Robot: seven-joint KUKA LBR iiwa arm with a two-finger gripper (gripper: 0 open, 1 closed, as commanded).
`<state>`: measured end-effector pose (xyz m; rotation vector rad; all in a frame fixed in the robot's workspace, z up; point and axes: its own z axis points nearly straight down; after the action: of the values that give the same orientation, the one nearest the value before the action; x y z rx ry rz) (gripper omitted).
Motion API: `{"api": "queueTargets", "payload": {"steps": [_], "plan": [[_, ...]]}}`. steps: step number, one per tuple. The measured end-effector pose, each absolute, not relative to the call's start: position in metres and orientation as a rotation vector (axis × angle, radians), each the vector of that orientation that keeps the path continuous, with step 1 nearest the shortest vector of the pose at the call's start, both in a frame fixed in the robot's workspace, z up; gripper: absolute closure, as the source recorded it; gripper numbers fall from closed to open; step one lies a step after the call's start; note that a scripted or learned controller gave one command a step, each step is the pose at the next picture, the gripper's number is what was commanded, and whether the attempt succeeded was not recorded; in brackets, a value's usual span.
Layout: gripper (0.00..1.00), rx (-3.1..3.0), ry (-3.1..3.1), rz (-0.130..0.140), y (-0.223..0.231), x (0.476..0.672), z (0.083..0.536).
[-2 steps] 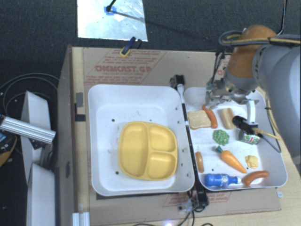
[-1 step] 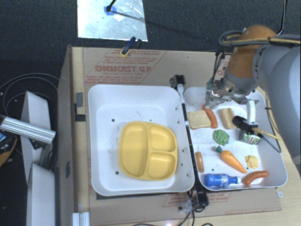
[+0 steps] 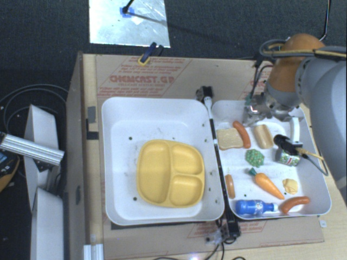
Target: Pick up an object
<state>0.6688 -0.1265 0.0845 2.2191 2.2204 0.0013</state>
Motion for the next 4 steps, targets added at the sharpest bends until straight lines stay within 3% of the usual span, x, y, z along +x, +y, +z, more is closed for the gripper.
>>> {"api": "queueTargets", "payload": {"steps": [2, 4], "plan": [[0.00, 2.215, 2.226, 0.003, -0.105, 0.665, 0.114], [0.00, 2.217, 2.221, 0.002, -0.136, 0.669, 0.085]]}}
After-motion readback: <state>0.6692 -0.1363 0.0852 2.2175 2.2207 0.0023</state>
